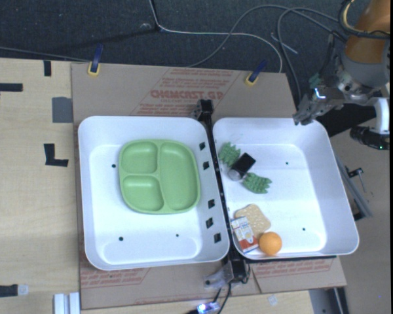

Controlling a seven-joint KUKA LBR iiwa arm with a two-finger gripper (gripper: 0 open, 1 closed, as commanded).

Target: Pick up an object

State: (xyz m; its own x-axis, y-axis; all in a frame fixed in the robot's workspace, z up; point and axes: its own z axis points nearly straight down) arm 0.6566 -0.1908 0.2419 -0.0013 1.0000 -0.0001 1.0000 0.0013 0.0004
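Note:
In the right bin (327, 175) lie an orange (270, 243), a tan cracker-like piece (252, 216), a small red and white carton (243, 233), a black and silver object (242, 165) and two green leafy pieces (229, 153) (257, 183). My gripper (306, 113) hangs over the bin's far right corner, well away from all of them. Nothing shows between its dark fingers.
The left bin (95, 175) holds a green divided plate (160, 176). Both bins rest on a cardboard sheet (183, 87) clamped at the back. Cables (249, 25) run across the dark floor behind. The arm's orange band (370, 18) is at the upper right.

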